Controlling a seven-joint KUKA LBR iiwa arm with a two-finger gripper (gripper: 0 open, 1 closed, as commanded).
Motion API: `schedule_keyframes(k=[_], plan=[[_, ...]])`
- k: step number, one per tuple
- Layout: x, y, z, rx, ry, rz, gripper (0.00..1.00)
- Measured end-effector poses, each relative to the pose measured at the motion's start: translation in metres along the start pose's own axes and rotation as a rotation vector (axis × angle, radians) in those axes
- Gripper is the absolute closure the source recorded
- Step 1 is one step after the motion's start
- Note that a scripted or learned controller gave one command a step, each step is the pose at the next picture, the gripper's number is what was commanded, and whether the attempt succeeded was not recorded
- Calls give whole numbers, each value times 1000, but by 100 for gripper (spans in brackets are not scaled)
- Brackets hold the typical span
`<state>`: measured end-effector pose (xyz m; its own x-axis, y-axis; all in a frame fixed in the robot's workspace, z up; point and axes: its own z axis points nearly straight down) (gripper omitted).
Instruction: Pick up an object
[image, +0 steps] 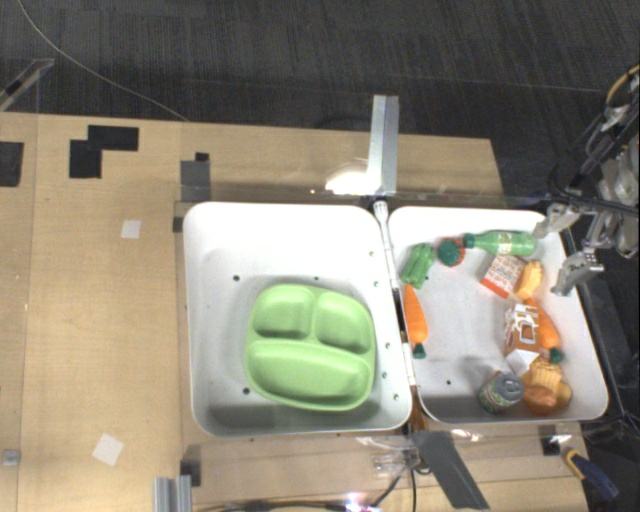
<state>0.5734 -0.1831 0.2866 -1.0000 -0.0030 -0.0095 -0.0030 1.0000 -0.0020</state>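
Camera view: two white bins sit side by side on the desk. The left bin (205, 300) carries a green divided tray (310, 345), lying near its centre, three compartments facing up.

The right bin (450, 385) holds the loose objects. A green bottle (497, 242) lies along the far edge, long axis parallel to that edge, cap end toward the bins' shared wall. Just beside it, a small green item (417, 264) lies at the far-left corner, tilted. An orange carrot-like piece (414, 320) lies against the left wall, long axis along that wall, green tip toward the near edge. A red-and-white packet (503, 273) sits right of centre; its print is too small to read. A white-and-orange carton (525, 325) lies near the right wall, lettering not legible. A grey can (500, 392) and a tan-orange item (546, 388) rest at the near-right corner, touching.

The hand (580, 250) hangs over the bin's far-right corner, just beyond the bottle's base. Whether its fingers are parted cannot be told, and nothing is seen between them.
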Motion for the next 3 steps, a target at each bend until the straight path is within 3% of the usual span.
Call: schedule_keyframes(k=[1,2,3], plan=[[34,-22,115,-3,6,-204,0],[45,-25,169,13,-23,-266,0],[50,-21,173,30,-39,-201,0]])
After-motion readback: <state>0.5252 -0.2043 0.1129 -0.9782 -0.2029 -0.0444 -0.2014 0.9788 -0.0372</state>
